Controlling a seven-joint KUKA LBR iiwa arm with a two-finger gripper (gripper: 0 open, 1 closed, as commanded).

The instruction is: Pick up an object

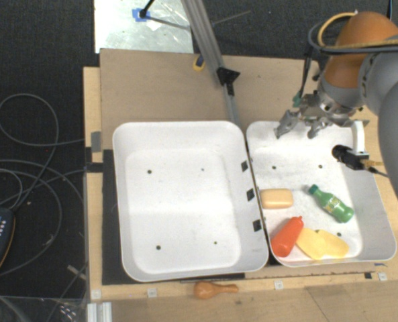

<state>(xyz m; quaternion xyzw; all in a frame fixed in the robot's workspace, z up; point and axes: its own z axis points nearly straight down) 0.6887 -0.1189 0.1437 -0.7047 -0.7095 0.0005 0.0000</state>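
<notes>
The tabletop carried two shallow white bins side by side, and from where I stood the left bin lay bare while the right bin held everything worth taking. The grey arm reached in from the right and hung over that bin's far end, with its tool spread open above the rim, nothing between the fingers.

All four pieces sat bunched toward the near end, well apart from the tool, probably where they had been tipped in. A yellow piece lay touching the red bottle by the near wall, which I judged would crowd a grasp. The tan block rested close to the wall shared with the left bin. The green bottle lay tilted with open floor around it, the easiest pick. Off the bins, a small brown thing sat on the tabletop's front edge.
</notes>
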